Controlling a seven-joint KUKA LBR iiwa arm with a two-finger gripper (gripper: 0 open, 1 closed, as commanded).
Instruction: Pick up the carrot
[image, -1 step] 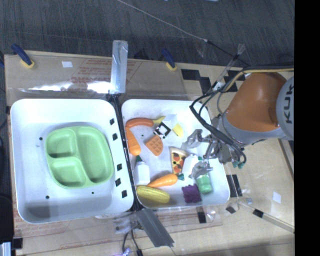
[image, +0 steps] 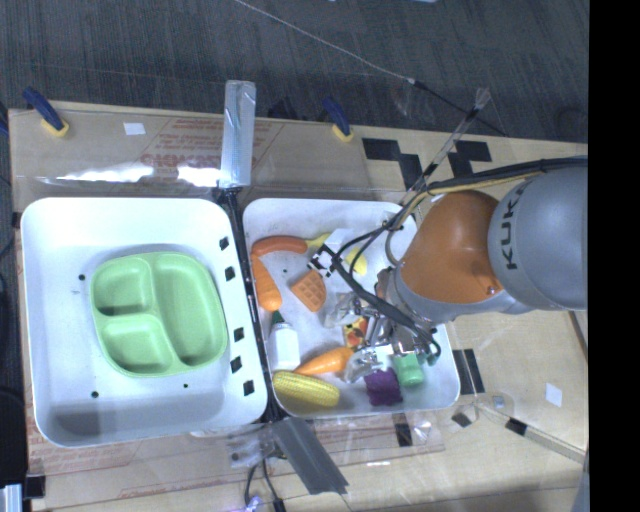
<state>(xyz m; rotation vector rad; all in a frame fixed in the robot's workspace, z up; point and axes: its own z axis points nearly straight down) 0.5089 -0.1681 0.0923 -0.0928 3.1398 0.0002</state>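
The carrot (image: 322, 361) is a small orange tapered piece lying low in the right bin (image: 300, 212), just above the yellow corn cob (image: 305, 390). My gripper (image: 362, 345) hangs from the orange-banded wrist (image: 455, 250) right at the carrot's right end, close to or touching it. Cables and the wrist hide much of the gripper. A second, longer orange tapered piece (image: 268, 283) lies along the bin's left wall.
An orange-red sausage (image: 280, 243), a waffle-like piece (image: 310, 291), a white bottle (image: 286, 347), a purple piece (image: 380, 386) and a green block (image: 408, 372) crowd the right bin. The left bin (image: 40, 300) holds a green divided plate (image: 157, 312).
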